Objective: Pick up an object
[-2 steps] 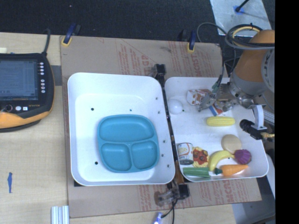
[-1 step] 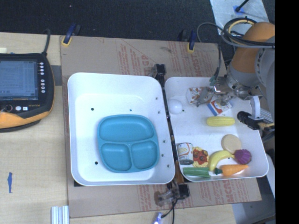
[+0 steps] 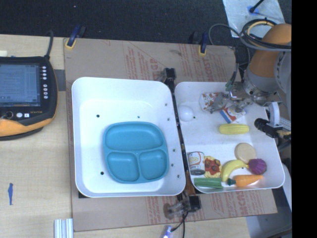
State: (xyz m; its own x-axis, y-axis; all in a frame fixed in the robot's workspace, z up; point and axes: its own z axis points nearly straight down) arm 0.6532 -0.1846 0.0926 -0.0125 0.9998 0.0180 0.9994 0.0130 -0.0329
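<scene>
My gripper [image 3: 233, 101] hangs low over the far part of the right bin [image 3: 275, 148], reaching in from the right. Right at its tip lie a crumpled silvery packet [image 3: 208, 101] and a small red, white and blue item [image 3: 227, 115]; whether it touches either I cannot tell. Nearer the front lie a yellow corn cob [image 3: 234, 129], a white ball [image 3: 185, 114], a tan disc [image 3: 244, 151], a purple piece [image 3: 257, 166], a banana [image 3: 231, 168], a carrot [image 3: 246, 180], a green cucumber [image 3: 208, 183], a small can [image 3: 196, 162] and a red-yellow toy [image 3: 212, 166].
The left bin [image 3: 89, 108] holds a blue divided plate [image 3: 135, 150]. A teach pendant [image 3: 22, 90] rests on the bench at far left. Black cables [image 3: 233, 38] loop behind the arm's wrist. Clamps [image 3: 170, 75] join the bins at their shared edge.
</scene>
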